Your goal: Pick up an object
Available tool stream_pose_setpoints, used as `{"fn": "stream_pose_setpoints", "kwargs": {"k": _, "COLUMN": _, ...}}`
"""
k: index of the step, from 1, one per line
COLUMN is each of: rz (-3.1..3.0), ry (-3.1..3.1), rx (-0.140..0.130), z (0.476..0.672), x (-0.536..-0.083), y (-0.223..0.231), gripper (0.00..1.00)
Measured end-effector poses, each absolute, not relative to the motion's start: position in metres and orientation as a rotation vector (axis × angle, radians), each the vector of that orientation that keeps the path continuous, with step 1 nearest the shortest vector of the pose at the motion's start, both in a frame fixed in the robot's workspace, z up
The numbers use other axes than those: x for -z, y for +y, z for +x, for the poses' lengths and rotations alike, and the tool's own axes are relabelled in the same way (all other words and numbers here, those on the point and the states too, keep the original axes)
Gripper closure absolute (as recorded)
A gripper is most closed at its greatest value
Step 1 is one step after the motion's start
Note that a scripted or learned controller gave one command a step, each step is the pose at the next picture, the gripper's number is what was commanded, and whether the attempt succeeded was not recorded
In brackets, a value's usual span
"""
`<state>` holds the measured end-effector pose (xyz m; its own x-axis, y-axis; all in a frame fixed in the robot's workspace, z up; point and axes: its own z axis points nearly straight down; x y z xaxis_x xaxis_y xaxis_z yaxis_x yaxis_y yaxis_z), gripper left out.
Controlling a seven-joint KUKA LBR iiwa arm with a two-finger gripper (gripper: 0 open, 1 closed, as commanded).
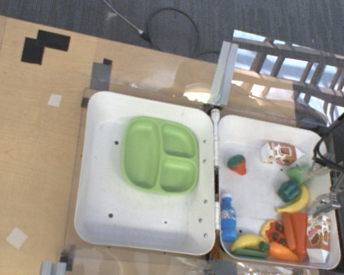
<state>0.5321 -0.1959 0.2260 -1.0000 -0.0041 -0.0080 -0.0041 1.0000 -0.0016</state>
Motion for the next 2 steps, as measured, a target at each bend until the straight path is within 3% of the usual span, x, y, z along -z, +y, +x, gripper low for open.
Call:
{"fn": "stream_pose_setpoints", "kwargs": {"k": 1, "rz": 0.159, "ry": 3.127, "rx": 0.003, "z": 0.572, "x": -0.095, "y": -0.205, "gripper": 0.00}}
{"fn": "stream_pose_setpoints", "kwargs": {"k": 2, "rz": 0.365, "ry": 3.117, "rx": -0.001, "z": 0.621, "x": -0.089, "y": -0.163, "gripper": 0.00}}
